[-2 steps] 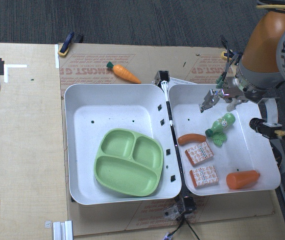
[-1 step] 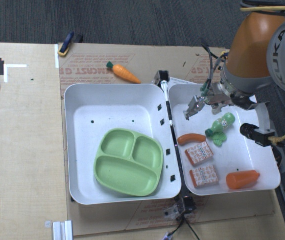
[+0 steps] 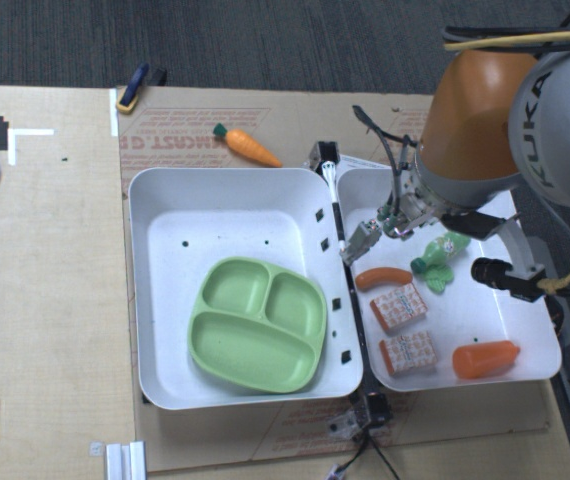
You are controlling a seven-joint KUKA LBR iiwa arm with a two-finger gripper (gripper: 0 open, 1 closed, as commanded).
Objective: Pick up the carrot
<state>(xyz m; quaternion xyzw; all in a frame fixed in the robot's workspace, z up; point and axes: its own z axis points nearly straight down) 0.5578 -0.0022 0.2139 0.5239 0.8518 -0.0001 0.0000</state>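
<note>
One fixed camera looks down at a slant from above the bench (image 3: 45, 298), taking in both white bins (image 3: 155, 298) whole, with dark floor beyond the bench's far edge.

An orange plastic carrot with a green top (image 3: 248, 146) lies far left. A pale green divided plate (image 3: 258, 325) sits in the left white bin (image 3: 165, 268); two red-and-white patterned boxes (image 3: 402, 328) right.

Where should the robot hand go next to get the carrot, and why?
Probably lift and swing toward the view's upper left. The small orange carrot with a green top lies on the cardboard behind the left white bin, outside both bins, while the gripper hangs over the right white bin, well away from it.
</note>
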